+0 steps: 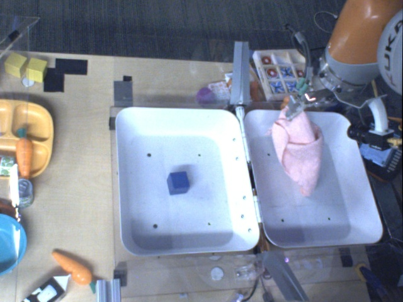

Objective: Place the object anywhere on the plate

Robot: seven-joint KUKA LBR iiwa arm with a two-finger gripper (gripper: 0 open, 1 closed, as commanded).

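Note:
A pink cloth (299,150) hangs bunched in the right bin (352,212), pulled up to a point at its top left corner. My gripper (295,107) sits at that point near the bin's back edge, its fingers shut on the cloth's tip. A small blue cube (178,182) lies on the floor of the left bin (129,168), far to the left of the gripper. A yellow divided plate (39,121) rests on the bench at the far left, outside both bins, with a carrot (24,157) on it.
A blue dish (9,245) and a second carrot (74,268) lie at the bench's lower left. Yellow blocks (25,68) sit at the back left. A box of patterned tiles (279,72) stands behind the bins, close to the gripper.

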